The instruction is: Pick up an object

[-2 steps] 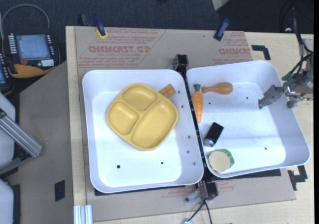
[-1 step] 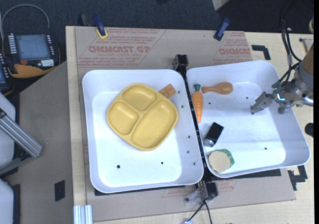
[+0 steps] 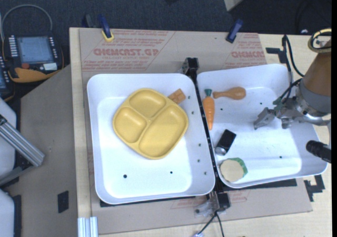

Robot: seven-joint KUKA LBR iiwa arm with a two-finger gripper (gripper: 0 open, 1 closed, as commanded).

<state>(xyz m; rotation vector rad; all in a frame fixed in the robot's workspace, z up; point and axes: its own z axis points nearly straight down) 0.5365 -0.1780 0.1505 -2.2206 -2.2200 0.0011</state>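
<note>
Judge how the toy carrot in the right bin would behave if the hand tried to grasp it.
The carrot looks smooth and tapered, so it may slip toward its thin tip. Its round body could roll. It lies by the bin wall, likely crowding one finger.

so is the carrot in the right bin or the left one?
Right bin. The carrot lies flat against that bin's left wall, beside the divider.

Bench (image 3: 79,125) was covered with brown cardboard sheet (image 3: 174,46) with red print. Blue clamp (image 3: 105,28) and second blue clamp (image 3: 234,30) held sheet at far edge. Two shallow white bins stood directly on sheet, side by side, touching: left bin (image 3: 100,141) and right bin (image 3: 263,75). Black bracket (image 3: 190,65) sat between bins at far end
</note>
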